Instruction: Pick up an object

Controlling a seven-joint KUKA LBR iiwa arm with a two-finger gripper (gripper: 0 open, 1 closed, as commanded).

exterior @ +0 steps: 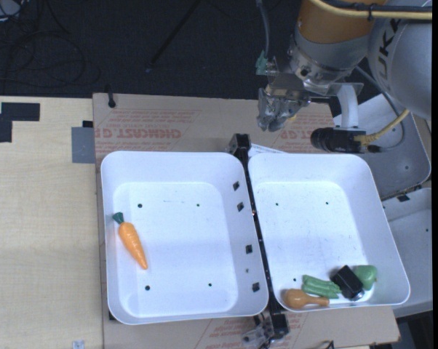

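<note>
Orange against the white, a toy carrot (132,244) is lying near the left wall of the left bin (172,167). The gripper (274,116) is hanging well apart from it, above the cardboard behind both bins, holding nothing. Green pieces (322,286), a black block (348,281) and a tan pear-shaped toy (303,299) are sitting in the right bin's (313,167) near corner.

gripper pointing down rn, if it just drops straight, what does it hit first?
Probably bare surface: the gripper hangs above the back edge of the right bin, so it would likely meet the cardboard sheet or the bin's rim, not a toy. Depth is unclear from this slant.
</note>
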